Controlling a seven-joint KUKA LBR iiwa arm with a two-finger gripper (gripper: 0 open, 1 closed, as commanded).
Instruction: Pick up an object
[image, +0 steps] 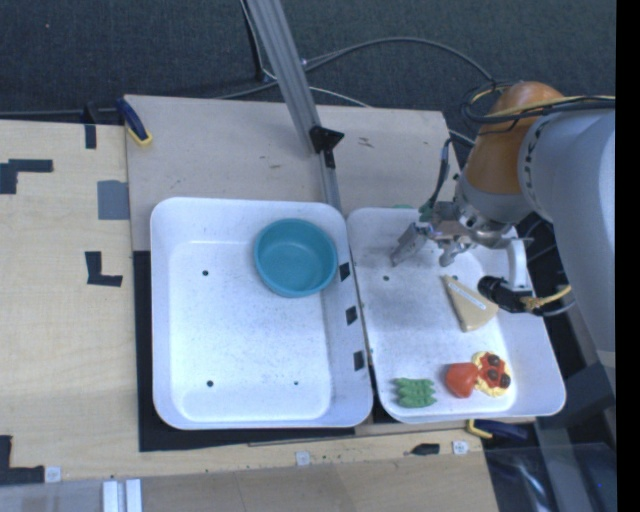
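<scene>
My gripper (424, 252) hangs over the upper part of the right bin (400, 310), its two fingers (402, 250) spread apart with nothing between them. A pale yellow cheese wedge (468, 302) lies just below and right of the gripper. A red tomato-like piece (461, 380) touches a small pizza slice (492, 372) near the bin's lower right corner. A green leafy piece (414, 392) lies at the bin's front edge.
A blue bowl (295, 257) sits in the upper right of the left bin (220, 330). A slanted grey metal pole (300, 95) rises from between the bins. The grey arm with its orange band (510, 140) fills the upper right.
</scene>
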